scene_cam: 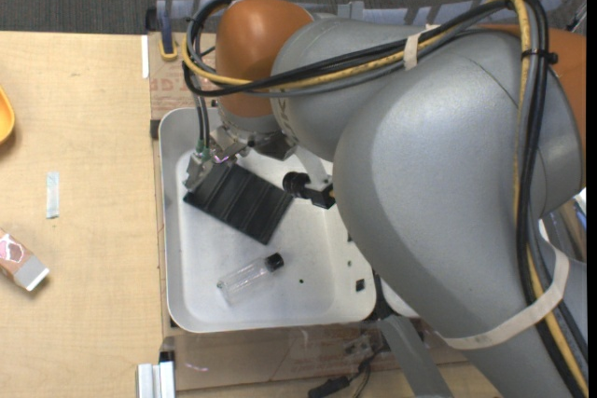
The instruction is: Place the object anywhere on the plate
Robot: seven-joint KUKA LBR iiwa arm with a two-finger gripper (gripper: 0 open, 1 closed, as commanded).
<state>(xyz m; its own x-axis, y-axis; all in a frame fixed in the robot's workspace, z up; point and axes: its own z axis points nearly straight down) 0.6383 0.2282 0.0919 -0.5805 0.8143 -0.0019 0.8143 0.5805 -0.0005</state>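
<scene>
The end effector point(199, 165) hangs low in the shallow white bin point(177, 289), touching the ribbed black rectangular block point(239, 200); its grip cannot be told. Below-right of it lies a clear plastic tube with a black cap point(249, 276).

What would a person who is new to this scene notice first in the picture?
First the big grey arm, which covers the right half of the view and reaches down into the white bin. Next, a black ribbed block lies tilted in the bin just under the wrist, and a clear tube with a black cap lies below it, near the bin's front.
</scene>
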